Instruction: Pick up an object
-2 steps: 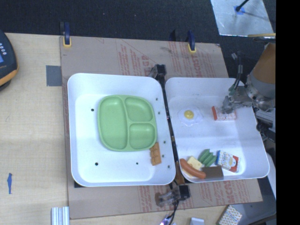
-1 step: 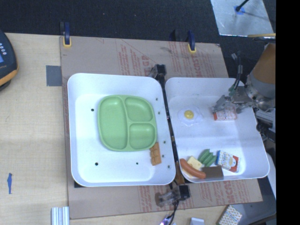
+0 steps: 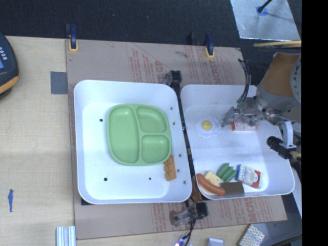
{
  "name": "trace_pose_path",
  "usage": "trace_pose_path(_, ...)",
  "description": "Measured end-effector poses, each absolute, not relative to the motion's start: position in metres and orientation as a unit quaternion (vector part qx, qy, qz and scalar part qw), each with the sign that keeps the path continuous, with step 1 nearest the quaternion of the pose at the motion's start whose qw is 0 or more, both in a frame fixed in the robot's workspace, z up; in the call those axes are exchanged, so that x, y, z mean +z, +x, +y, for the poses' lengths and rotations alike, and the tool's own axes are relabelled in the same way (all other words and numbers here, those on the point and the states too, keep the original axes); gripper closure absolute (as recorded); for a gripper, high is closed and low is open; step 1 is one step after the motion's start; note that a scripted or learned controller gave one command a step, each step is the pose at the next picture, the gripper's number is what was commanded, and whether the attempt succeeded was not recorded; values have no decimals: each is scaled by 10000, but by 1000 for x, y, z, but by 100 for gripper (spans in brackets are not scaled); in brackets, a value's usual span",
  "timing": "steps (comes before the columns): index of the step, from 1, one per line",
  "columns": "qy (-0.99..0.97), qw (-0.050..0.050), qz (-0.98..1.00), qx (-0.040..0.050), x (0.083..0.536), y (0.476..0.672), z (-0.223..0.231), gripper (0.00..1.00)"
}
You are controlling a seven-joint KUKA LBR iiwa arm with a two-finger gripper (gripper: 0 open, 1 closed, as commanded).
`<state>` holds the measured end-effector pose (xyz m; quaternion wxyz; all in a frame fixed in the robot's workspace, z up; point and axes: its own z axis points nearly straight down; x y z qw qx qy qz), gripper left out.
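Your gripper (image 3: 240, 118) hung low in the right bin (image 3: 266, 94), just right of the fried egg (image 3: 206, 125); whether its jaws were open you couldn't tell. Along that bin's near wall lay a hot dog (image 3: 209, 184), green beans (image 3: 227, 171) and a small carton (image 3: 249, 176). The left bin (image 3: 87, 137) held a green divided plate (image 3: 138, 134) and a waffle piece (image 3: 169, 168)

green plate (image 3: 138, 134), white bins (image 3: 89, 186), perhaps yellow egg (image 3: 206, 125)

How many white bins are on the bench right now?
2. The left bin holds a green divided plate; the right bin holds a toy fried egg and other toy food, with the pincer above it.
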<state>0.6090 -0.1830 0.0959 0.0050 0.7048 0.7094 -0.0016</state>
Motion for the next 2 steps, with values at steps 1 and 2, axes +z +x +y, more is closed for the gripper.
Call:
trace_pose_path(1,7067,12,7075,-5,133,598,-212,0)
trace_pose_path(2,7048,13,7094,3,91,659,-212,0)
